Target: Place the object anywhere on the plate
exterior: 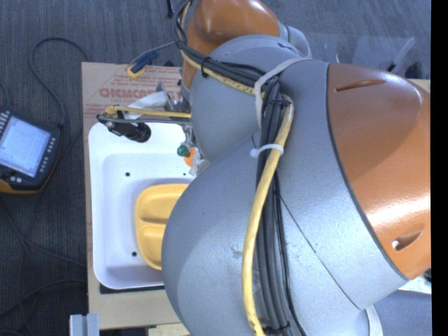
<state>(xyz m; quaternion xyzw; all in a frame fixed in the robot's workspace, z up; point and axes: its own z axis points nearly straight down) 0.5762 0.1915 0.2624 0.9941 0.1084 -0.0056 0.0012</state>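
A yellow plate [155, 219] lies in the left white bin [112, 187], and the arm covers its right part. My gripper [175, 107] reaches in over the bin's upper edge, mostly hidden behind the grey wrist. A small teal and orange thing [185, 151] peeks out at the arm's edge just above the plate. Whether it is held cannot be made out.
The grey and orange arm [301, 187] covers the whole right half of the view and whatever lies under it. Printed cardboard [119, 89] lies beneath the bin. A teach pendant [24, 151] with its cable rests on the carpet at left.
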